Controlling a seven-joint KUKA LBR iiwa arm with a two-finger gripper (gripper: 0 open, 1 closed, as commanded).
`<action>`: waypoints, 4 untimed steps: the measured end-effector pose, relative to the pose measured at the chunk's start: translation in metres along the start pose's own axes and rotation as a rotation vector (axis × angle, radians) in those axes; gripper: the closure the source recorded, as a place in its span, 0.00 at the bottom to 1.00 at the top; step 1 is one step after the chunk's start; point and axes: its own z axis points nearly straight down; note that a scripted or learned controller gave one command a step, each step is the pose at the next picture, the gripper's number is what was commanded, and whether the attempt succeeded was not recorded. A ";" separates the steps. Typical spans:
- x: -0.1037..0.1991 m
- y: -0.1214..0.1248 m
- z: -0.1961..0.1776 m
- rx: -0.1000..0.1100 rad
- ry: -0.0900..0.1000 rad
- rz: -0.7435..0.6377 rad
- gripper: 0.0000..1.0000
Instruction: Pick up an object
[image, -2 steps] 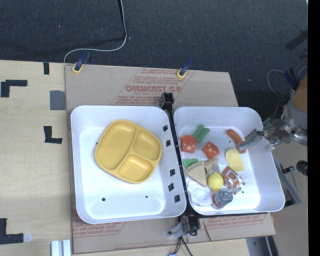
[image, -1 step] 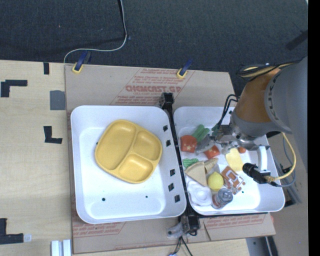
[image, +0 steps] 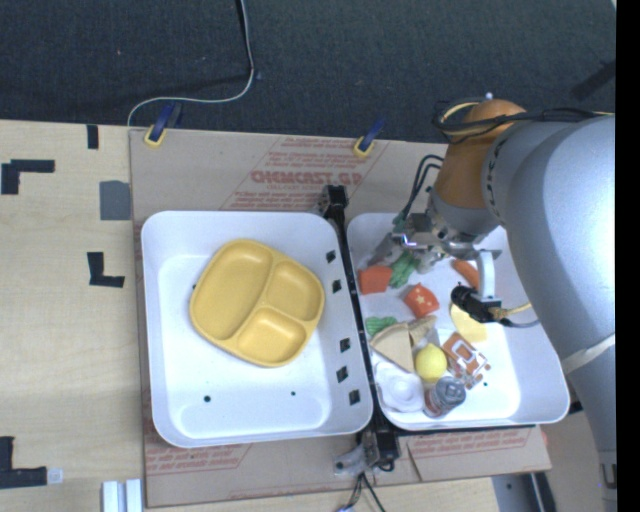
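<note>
The right bin holds several small toy foods: an orange-red piece, a red piece, a green leafy piece, a yellow lemon, a tan wedge and a patterned packet. My gripper hangs low over the far part of this bin, just above the green leafy piece and beside the orange-red one. The wrist and its orange band hide what lies directly under it. Nothing can be seen held.
The left bin carries a yellow divided plate. A black divider with clips runs between the bins. A white cup and a dark round can sit at the right bin's near edge. The grey arm covers the right side.
</note>
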 end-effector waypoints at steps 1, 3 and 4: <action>-0.038 -0.071 -0.003 0.005 0.007 0.007 0.00; -0.005 -0.075 -0.002 0.002 0.009 0.003 0.00; 0.015 -0.100 -0.003 0.000 0.007 0.003 0.00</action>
